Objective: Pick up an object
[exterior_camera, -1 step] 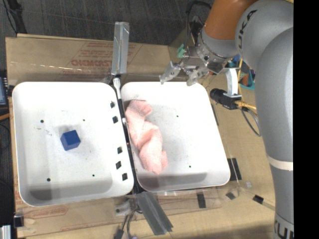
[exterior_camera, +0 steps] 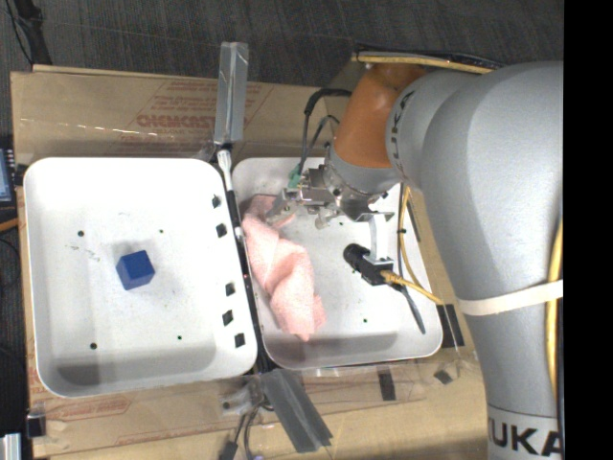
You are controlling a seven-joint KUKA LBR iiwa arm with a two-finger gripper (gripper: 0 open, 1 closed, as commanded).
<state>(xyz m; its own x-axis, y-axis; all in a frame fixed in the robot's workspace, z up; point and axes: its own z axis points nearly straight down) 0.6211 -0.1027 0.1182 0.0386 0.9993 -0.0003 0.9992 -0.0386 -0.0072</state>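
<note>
Claw point(exterior_camera: 287, 204) seems to touch the pink cloth point(exterior_camera: 283, 274); its opening cannot be told.

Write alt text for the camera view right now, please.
The grey arm reaches from the right into the right bin, its gripper at the upper end of a pink cloth lying along that bin's left side. A blue cube sits alone in the left bin.
</note>
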